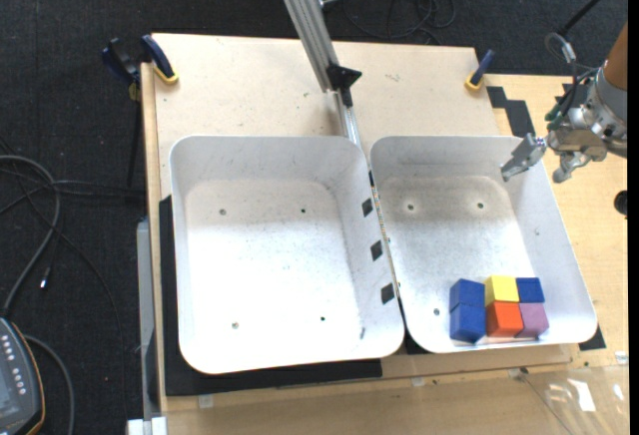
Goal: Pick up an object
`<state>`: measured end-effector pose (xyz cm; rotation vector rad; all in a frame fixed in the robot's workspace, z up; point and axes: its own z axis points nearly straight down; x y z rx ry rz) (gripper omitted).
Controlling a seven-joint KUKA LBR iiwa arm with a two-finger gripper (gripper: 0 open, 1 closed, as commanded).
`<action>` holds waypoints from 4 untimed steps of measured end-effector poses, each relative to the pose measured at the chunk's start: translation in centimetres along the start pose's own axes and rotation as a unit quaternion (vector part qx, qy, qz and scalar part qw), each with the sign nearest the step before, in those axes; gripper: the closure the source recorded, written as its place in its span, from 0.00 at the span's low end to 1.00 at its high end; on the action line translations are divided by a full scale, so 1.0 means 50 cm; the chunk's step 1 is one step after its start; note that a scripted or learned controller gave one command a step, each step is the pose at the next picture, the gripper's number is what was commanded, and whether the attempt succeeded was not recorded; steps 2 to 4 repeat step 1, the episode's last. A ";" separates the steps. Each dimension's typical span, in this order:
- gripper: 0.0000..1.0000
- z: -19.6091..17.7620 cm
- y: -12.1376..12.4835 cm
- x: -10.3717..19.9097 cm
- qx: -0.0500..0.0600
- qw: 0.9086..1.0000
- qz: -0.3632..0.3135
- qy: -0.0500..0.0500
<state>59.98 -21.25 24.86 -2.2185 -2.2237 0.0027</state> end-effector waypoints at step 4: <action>0.00 0.267 -0.103 0.031 0.004 1.000 0.002 0.002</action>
